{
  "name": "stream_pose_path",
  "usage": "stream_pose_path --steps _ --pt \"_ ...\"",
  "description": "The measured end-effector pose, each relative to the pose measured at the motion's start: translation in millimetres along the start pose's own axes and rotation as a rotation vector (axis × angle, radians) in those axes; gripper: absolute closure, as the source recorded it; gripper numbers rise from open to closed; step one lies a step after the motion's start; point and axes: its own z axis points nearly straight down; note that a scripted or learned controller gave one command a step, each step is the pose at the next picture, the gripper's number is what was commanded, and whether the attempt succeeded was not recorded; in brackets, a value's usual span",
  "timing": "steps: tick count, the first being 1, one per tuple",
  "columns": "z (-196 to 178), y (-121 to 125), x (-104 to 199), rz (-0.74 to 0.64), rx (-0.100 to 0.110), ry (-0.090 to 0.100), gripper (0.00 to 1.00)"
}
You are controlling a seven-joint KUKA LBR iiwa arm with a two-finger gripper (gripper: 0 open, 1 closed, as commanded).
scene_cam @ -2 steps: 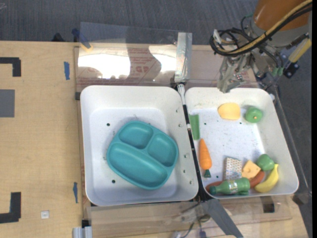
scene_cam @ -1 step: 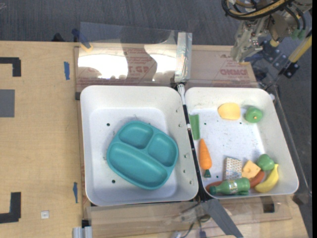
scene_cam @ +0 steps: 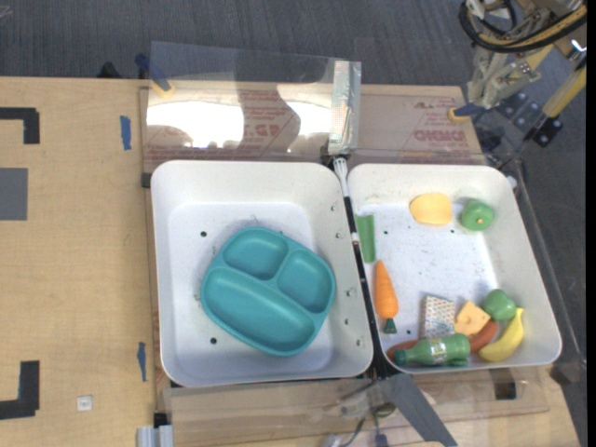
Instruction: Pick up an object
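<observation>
A robotics lab. A plywood desk (scene_cam: 65, 277) marked with tape holds two white bins (scene_cam: 177, 250) of toy food. Loose cables (scene_cam: 507, 12) hang over grey carpet (scene_cam: 279, 12).

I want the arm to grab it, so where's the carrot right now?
The carrot lies in the right bin along its left wall, below the green stick and above the green bottle.

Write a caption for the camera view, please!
Teal divided plate in left bin, toy food crowding right bin.
</observation>
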Motion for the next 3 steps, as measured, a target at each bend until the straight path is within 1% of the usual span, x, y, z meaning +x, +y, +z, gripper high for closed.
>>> stream_pose_path --steps 1,2,3 --pt "-37 -48 21 -0.242 0.001 0.001 1.0" --pt "-45 -83 36 -0.714 -0.003 0.001 1.0" --pt "187 -70 84 -1.151 -0.019 0.006 1.0"
